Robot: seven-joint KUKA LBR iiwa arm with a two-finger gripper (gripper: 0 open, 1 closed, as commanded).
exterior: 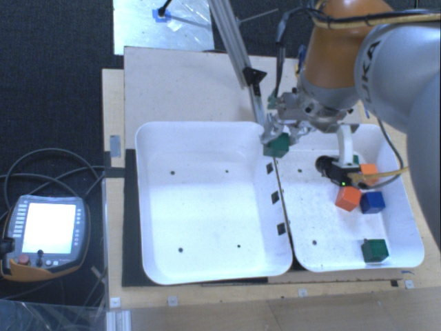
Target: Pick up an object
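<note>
Block (278, 145), small, green, cube-shaped, clamped in end effector (275, 138) above bins' divide.

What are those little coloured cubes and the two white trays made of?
The orange cube, blue cube and green cube look like painted wood or matte plastic: flat colour, crisp edges, no shine. I can't tell which. The white bins look like thin moulded plastic: glossy, with rounded corners and rolled rims.
</note>
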